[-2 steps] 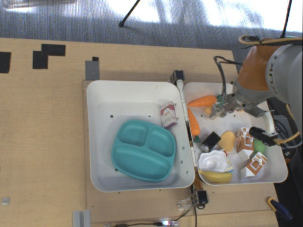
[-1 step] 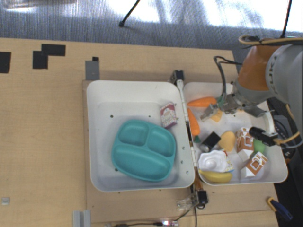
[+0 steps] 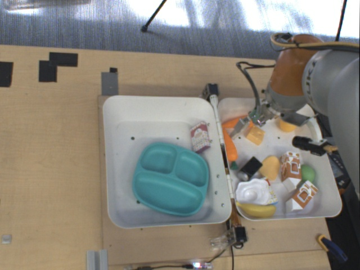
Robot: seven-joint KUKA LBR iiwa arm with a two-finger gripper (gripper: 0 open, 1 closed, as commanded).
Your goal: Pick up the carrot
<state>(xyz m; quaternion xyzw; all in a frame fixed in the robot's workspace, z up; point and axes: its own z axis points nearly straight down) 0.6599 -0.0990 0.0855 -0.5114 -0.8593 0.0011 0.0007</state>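
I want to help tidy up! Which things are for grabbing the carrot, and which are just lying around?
For the job:
carrot
gripper

Just lying around:
teal tray
banana
cheese wedge
small cartons
black block

Tool hovers beside the carrot (right bin).

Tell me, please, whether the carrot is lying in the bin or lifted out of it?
Lying in the bin: the carrot rests along the right bin's left wall, with the pincer just beside its upper end.

Bright even light, soft shadows, slight blur
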